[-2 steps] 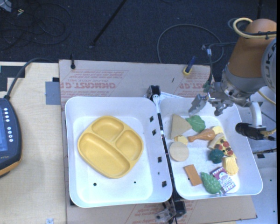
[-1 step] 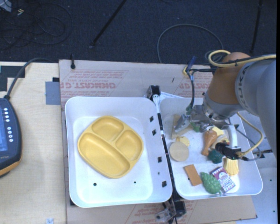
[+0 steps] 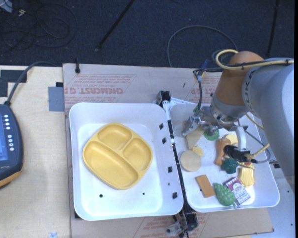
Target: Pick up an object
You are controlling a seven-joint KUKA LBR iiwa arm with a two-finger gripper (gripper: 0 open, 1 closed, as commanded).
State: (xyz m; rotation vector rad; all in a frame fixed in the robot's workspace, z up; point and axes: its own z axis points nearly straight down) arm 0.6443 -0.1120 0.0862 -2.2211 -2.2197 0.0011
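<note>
Your gripper (image 3: pixel 196 124) sits low in the right bin (image 3: pixel 268 200), near its far-left wall; finger state cannot be determined. Small objects (image 3: pixel 223 155) crowd there. Open floor surrounds the left bin's yellow plate (image 3: pixel 117 155).

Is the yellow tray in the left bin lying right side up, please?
Right side up: the tray lies flat in the left bin, its three compartments facing up.

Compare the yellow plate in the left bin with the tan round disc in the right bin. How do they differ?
The yellow plate is far larger than the tan disc. The plate has three compartments; the disc looks plain. The plate lies alone in its bin; the disc lies among other small things. Both lie flat.
</note>
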